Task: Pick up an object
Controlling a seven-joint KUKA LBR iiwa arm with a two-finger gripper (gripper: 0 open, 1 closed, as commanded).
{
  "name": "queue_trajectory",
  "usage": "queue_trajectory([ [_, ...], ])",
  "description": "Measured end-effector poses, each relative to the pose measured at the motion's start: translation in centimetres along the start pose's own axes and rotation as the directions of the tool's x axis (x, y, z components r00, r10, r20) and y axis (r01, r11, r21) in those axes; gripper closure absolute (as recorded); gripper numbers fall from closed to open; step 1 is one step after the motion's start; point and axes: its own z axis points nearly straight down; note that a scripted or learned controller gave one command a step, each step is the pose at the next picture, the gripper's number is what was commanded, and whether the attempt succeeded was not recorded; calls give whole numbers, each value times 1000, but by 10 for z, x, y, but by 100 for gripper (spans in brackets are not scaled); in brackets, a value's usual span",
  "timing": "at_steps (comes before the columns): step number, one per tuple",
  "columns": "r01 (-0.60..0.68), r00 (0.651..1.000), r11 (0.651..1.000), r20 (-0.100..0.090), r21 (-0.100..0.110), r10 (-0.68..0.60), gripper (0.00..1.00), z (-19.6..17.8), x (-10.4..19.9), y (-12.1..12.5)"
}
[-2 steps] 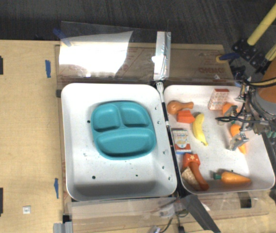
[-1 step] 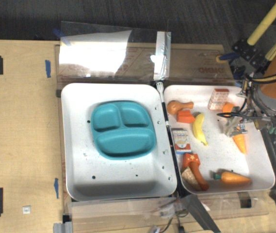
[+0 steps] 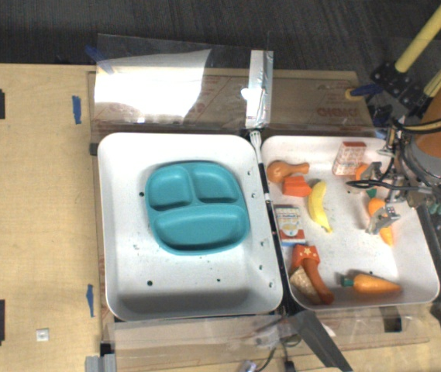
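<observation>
The right white bin [image 3: 422, 266] holds several toy foods. A yellow banana [image 3: 318, 205] lies near its middle, with an orange block [image 3: 298, 186] and a brown drumstick [image 3: 286, 169] to the left of it. A carrot [image 3: 369, 284] lies at the front. My gripper [image 3: 380, 217] hangs low over the bin's right side, right on top of a small orange item [image 3: 388, 235] that shows on both sides of it. A tangle of cables hides much of the gripper's tip.
The left white bin [image 3: 119, 270] carries a teal divided plate [image 3: 195, 206]. A pink-and-white carton [image 3: 350, 158] stands at the right bin's back. A small white packet [image 3: 288, 222], a red starred box [image 3: 305, 254] and a brown sausage [image 3: 315, 279] lie along the right bin's left wall.
</observation>
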Motion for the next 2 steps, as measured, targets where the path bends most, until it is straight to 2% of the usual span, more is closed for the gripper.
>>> queue_trajectory([
  [1,-75,997,997,-12,-3,74,0,14,-1,-2],
  [2,-158,987,987,-15,-3,158,0,14,8,-2],
])
